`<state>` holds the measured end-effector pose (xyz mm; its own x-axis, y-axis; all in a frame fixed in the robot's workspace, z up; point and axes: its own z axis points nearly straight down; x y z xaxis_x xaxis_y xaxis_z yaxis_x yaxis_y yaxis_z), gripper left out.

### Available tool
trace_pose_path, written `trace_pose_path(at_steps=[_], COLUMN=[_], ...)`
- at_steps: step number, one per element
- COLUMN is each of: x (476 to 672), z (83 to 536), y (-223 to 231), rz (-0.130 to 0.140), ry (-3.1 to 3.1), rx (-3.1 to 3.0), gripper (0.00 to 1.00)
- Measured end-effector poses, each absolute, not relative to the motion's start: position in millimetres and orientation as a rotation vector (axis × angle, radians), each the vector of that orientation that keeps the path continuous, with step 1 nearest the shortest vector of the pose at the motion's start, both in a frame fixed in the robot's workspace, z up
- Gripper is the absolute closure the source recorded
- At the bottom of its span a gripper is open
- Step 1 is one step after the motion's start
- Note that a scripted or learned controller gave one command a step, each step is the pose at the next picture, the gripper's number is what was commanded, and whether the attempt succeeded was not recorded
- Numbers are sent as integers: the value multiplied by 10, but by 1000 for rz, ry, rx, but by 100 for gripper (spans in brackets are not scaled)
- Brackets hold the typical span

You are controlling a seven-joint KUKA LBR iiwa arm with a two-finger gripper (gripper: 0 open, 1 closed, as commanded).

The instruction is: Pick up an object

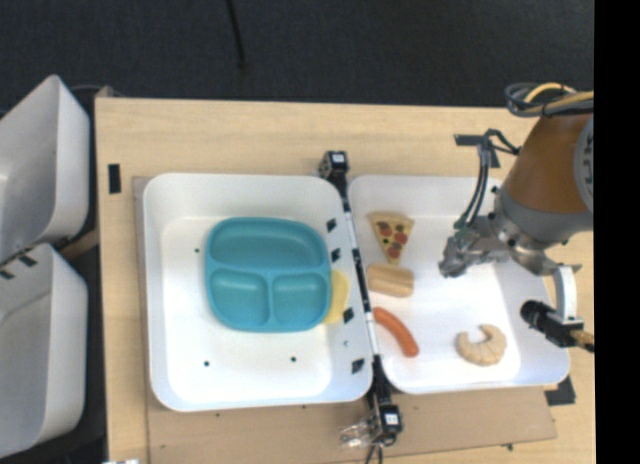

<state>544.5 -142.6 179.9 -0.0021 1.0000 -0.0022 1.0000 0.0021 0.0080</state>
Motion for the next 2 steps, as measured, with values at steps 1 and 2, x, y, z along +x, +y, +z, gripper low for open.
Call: trace_pose_path(at_steps=[1, 2], x=[5538, 5552], z=[2358, 2789], y=[-1511, -1525], rz=[6, 5], ry=[2219, 2221], rx=[2214, 2213], gripper=[100, 100])
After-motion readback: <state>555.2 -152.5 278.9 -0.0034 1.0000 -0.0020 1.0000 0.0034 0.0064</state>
